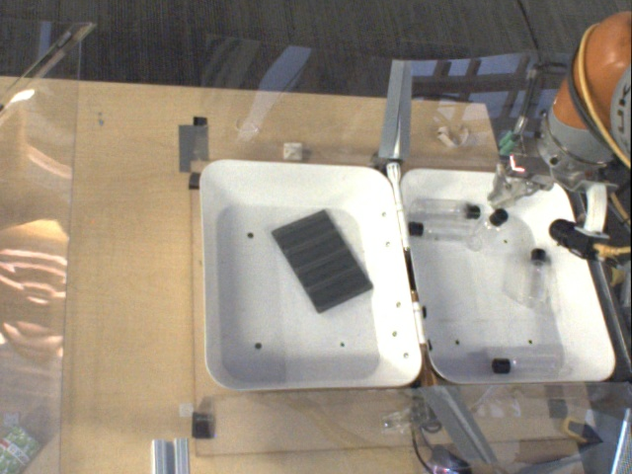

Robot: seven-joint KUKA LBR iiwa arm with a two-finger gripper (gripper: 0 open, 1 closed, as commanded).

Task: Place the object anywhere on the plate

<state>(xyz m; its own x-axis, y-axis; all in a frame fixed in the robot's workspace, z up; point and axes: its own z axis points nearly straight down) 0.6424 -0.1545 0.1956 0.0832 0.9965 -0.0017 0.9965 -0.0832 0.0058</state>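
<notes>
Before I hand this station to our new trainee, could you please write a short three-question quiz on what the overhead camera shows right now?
1. True or false: the dark grey ribbed rectangular plate lies in the left shallow white bin.
2. Which bin does the two-finger gripper hover over? A) the left one B) the right shallow white bin C) neither
3. Fill in: the clear plastic tubes with black caps lie in the ____ bin.

Key: 1 true; 2 B, at its far edge; 3 right.
</notes>
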